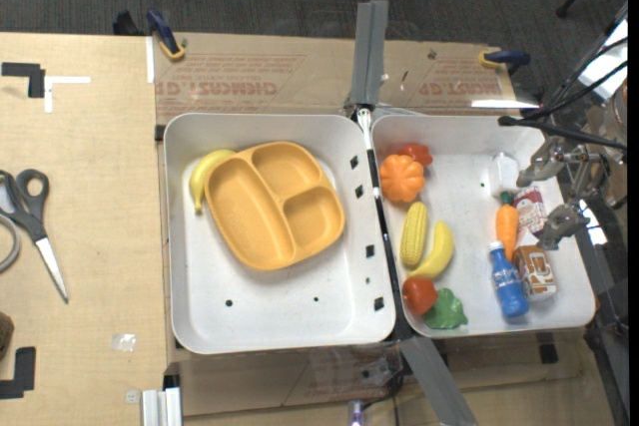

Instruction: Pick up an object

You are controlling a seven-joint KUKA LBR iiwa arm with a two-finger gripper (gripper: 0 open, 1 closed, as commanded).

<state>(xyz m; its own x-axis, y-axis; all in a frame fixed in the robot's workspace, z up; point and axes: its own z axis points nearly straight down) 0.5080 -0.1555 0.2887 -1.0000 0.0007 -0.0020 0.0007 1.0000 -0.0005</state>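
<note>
Nearest the camera, along the front wall of the right-hand shallow white bin (479,322), a green plastic toy vegetable (447,310) and a red toy tomato (419,293) are seen, with a blue plastic bottle with a white cap (508,282) just beside them to the right. The two-finger metal gripper (555,191) is held over the bin's right side, its fingers spread well apart and nothing gripped between them. The nearest candidate is judged to be the orange toy carrot (507,226), which lies just left of the gripper, beside a small printed packet (530,211). Its long axis runs from the bin's back to its front, with the green top pointing toward the back wall. For a clean pick, the fingers should be set across that axis and lowered at mid-length, so that the packet and bottle are not caught. The yellow divided plate (272,205) in the left bin (190,314) can be ignored.
</note>
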